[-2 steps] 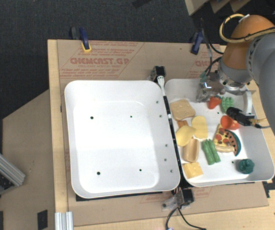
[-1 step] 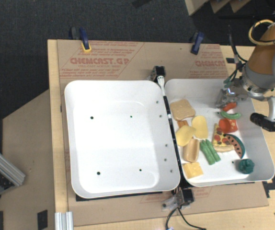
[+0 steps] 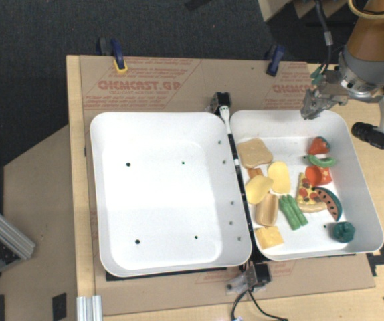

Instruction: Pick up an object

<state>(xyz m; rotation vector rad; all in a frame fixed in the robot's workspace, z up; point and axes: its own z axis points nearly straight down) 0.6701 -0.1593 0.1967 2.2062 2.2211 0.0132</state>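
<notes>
Cardboard-topped bench: right bin [image 3: 359, 179] holds colourful toy food [image 3: 272, 179]; fingers [image 3: 310, 112] state unclear.

Even, bright overhead light, white bins [image 3: 158, 129] near glare, soft short shadows under bin rims, dark dim carpet [image 3: 78, 15] far, slight softness, mild edge distortion

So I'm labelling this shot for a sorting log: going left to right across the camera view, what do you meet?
Left bin → bread slice → green beans → watermelon slice → dark green piece; the gripper hangs over the right bin's far edge.
</notes>
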